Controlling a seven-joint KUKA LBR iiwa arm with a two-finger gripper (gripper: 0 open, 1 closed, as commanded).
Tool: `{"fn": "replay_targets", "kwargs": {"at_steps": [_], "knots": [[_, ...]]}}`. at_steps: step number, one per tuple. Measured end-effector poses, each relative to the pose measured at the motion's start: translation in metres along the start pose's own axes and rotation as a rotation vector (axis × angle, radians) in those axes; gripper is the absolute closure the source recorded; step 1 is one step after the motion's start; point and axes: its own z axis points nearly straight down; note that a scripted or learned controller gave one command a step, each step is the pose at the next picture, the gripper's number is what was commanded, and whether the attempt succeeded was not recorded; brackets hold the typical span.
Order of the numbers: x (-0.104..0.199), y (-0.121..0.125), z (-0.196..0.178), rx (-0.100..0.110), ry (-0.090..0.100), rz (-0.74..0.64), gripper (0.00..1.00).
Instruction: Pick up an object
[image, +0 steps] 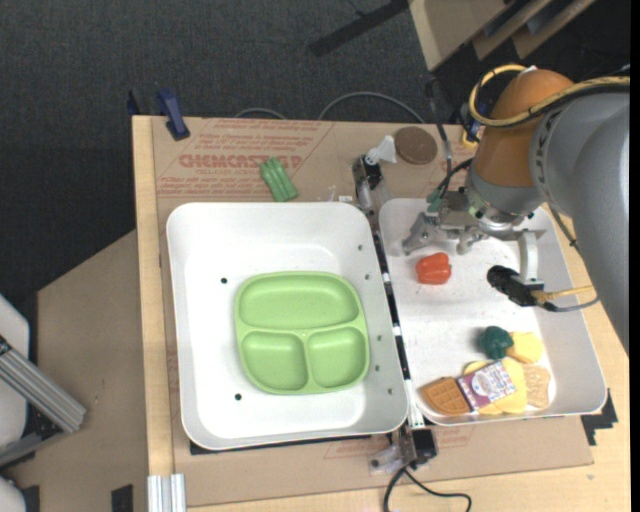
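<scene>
The jaws (437, 236) are hanging over the right bin (425, 330), spread apart and gripping nothing, just above a rounded red-orange toy (433, 268) lying on the bin floor. Nearer the front, a dark green piece (493, 341) and yellow-orange play foods (490, 387) are sitting clustered. The left bin (200, 300) is holding a green divided tray (300, 331).

Bench (240, 150) w/ cardboard top carries 2 white bins (200, 300) side by side, plus green clip (279, 180).

A green divided tray (300, 332) sits in the left bin (200, 250). The gripper (445, 232) hangs just above a red object (433, 268) in the right bin (440, 345)
</scene>
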Motion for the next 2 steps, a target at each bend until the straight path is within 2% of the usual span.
{"fn": "replay_targets", "kwargs": {"at_steps": [1,2], "knots": [[0.005,-0.021,0.011,0.004,0.0,0.0,0.0],[0.005,-0.019,-0.001,-0.002,0.0,0.0,1.0]]}}
